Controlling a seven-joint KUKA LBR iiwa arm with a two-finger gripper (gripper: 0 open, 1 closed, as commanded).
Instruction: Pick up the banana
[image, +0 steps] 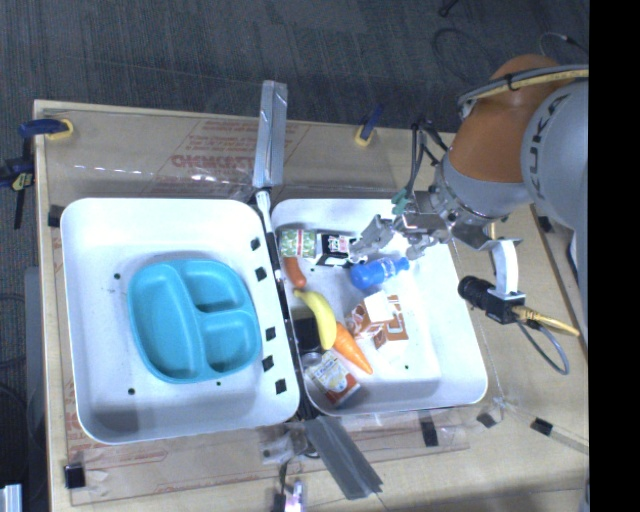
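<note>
Claw sits over the far part of the right bin, just above a blue bottle; whether its fingers are apart or together cannot be told. Banana lies nearer and to the left, against a carrot, untouched. Carton labels unreadable. Arm casing reads "KUKA". Left bin holds a blue tray. Red lettering on the table is illegible.
</note>
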